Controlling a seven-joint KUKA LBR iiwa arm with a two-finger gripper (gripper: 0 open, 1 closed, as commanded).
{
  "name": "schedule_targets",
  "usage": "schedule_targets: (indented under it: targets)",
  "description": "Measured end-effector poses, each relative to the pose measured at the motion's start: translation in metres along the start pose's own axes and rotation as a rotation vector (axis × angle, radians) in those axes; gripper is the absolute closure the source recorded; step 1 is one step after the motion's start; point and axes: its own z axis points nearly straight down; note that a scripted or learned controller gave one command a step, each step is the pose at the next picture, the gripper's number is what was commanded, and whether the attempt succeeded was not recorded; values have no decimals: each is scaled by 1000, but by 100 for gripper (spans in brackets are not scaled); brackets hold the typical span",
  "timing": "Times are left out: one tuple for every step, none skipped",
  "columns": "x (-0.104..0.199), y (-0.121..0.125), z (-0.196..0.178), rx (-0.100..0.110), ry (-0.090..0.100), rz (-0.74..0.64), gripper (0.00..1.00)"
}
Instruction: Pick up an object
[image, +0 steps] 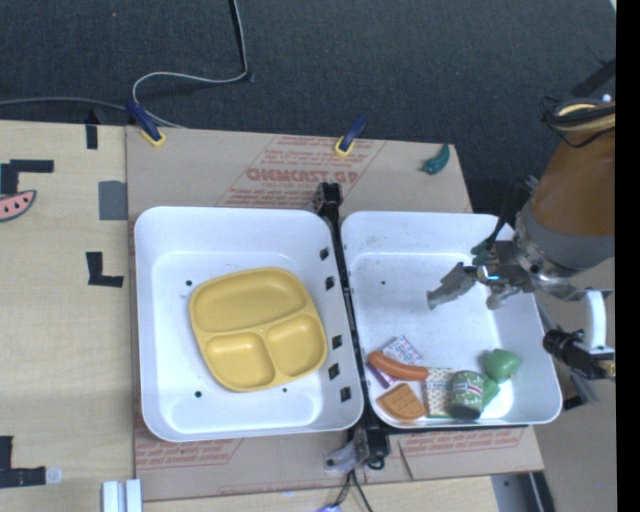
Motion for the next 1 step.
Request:
schedule_targets:
  targets:
    - [-13,-16,95,2,1,1,0]
